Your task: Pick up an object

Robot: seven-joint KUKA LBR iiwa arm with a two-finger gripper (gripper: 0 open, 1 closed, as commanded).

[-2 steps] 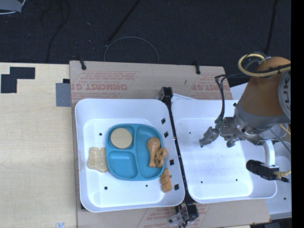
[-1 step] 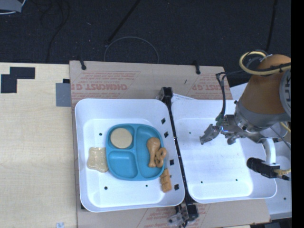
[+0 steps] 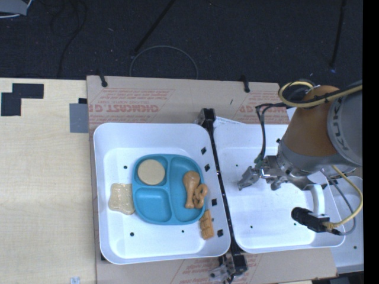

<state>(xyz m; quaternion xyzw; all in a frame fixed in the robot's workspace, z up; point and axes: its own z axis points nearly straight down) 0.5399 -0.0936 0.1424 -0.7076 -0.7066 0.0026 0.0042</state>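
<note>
Two white bins sit side by side on a cardboard sheet (image 3: pixel 177 102) laid over the bench (image 3: pixel 41 188).

The left bin (image 3: pixel 112 241) holds a blue tray (image 3: pixel 160 209) with three compartments, lying near the bin's middle. A round tan disc (image 3: pixel 150 171) lies in the tray's upper-left compartment. A tan bone-shaped piece (image 3: pixel 193 189) lies in the right compartment, running along that side of the tray. The lower-left compartment shows only bare blue. A pale, flat, toast-like piece (image 3: pixel 121 197) lies on the bin floor, touching the tray's left edge. A small orange-brown lump (image 3: pixel 206 225) lies on the bin floor by the tray's lower-right corner, close to the bin's right wall.

A black divider (image 3: pixel 218 182) runs between the two bins.

The arm (image 3: pixel 317 129) reaches over the right bin (image 3: pixel 260 241) from its right edge. The gripper (image 3: pixel 251 178) hangs above the bin's upper-middle floor, pointing toward the divider. Its fingers look slightly apart at the tip and nothing sits between them. A black part with cabling (image 3: pixel 314 219) hangs below the wrist, near the right bin's lower-right corner.

All the loose objects lie in the left bin, across the divider from the gripper.
</note>
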